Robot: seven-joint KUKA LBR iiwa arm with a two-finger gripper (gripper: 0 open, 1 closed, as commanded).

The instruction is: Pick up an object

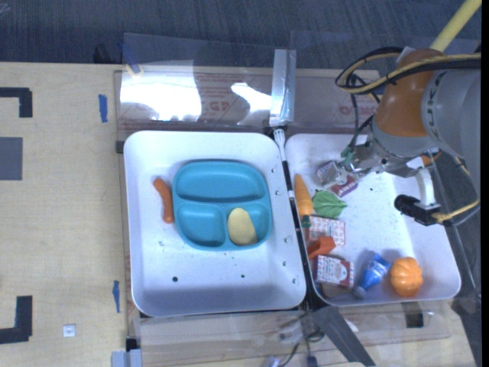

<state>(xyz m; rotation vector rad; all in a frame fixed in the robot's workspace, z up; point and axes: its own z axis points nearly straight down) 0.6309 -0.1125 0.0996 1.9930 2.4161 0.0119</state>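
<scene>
Here we see the counter (53,228) carrying two white bins side by side, and the grey arm (451,113) with its orange band reaches in over the right bin (435,243). The left bin (145,266) holds a blue divided tray (218,182) with a yellow potato-like piece (242,226) in its lower right compartment, and an orange sausage-shaped piece (164,199) lies just beside the tray, on its left.

The task names no special object, so we judge that the target is what lies under the pincer (353,159): a small crumpled silver-and-red packet (336,176) in the upper left part of the right bin. The pincer is low and very near this packet, perhaps touching it, but we cannot tell if its fingers are open or closed, and we cannot say that it grips anything.

To do this step well, we think the pincer must come straight down with the packet in the middle, because such a thin wrapper slides away easily. It should close only when it is almost at the bin floor.

The neighbours are close: a green leaf-shaped piece (330,202) just below the packet, an orange carrot (302,196) along the bin's left wall, and printed packets (327,230) below. Lower right lie a blue-capped tube (373,272) and a small orange pumpkin (406,275), well apart from the pincer.
</scene>
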